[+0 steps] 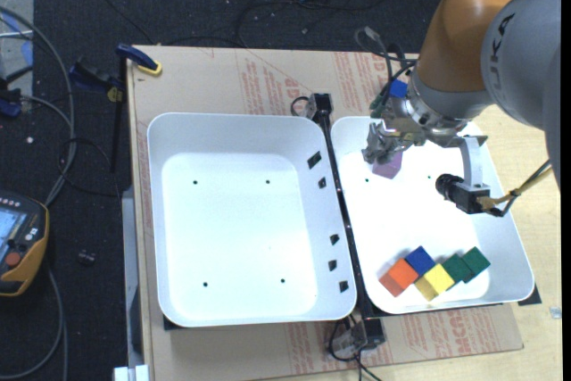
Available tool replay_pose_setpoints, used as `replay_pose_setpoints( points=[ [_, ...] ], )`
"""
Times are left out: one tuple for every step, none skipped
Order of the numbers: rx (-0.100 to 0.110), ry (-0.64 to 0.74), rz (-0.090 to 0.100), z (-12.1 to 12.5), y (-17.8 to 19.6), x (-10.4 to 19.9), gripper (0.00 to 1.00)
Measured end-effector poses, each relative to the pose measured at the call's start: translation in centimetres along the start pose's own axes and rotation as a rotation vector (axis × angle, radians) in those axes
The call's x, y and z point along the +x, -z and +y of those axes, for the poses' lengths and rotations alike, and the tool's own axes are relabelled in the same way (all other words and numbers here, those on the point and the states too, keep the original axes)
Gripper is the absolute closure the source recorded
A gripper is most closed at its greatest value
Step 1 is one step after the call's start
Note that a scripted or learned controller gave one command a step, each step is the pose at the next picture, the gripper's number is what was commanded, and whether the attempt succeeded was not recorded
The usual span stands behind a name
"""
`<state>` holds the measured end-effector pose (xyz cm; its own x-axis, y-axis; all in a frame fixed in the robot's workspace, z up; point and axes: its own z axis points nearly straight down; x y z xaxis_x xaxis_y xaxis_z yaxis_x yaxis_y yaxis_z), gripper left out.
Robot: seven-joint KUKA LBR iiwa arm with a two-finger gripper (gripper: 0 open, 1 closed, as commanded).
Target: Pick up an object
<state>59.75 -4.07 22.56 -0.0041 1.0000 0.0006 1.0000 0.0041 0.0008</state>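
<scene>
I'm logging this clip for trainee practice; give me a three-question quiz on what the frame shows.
1. True or false: the small purple block lies in the left white bin.
2. Which block sits nearest the right white bin's front-left corner: A orange cube, B blue cube, C yellow cube, D green cube?
3. Where is the end effector?

Key: 1 false; 2 A; 3 directly over the purple block, at the right bin's far end.

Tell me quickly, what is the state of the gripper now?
Gripper: over the right bin, fingers closed on a purple block, so it looks held.
</scene>
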Motion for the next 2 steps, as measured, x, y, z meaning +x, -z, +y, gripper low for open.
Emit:
replay_pose_setpoints(
  points=[
    [0.0,0.001,0.0,0.7,1.0,5.3,1.0],
    [0.002,0.001,0.001,0.3,0.2,11.3,1.0]
  ],
)
